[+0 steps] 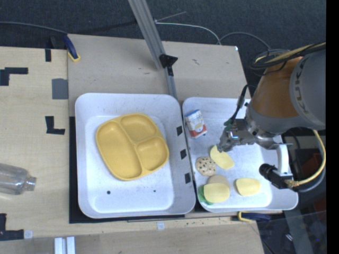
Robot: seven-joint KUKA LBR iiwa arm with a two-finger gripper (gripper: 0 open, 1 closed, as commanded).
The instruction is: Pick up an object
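Near the right-hand shallow white bin's [241, 106] middle lies a flat pale-yellow chip-shaped piece [222, 159], with the dark end effector [226, 143] touching its upper edge; whether its fingers are apart I cannot tell.

A speckled round cookie [205, 166] sits just beside.

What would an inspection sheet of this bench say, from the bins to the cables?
Surface: wooden bench bearing a left bin and a right bin.
Job's things: right bin holds a small carton, cookie, three yellow pieces.
Clutter: yellow divided plate in left bin; clear bottle at the bench's left edge.
Tool: low over the right bin, beside the upper yellow piece.
Cables: black cable behind the bench.
Surroundings: dark floor, metal pole.
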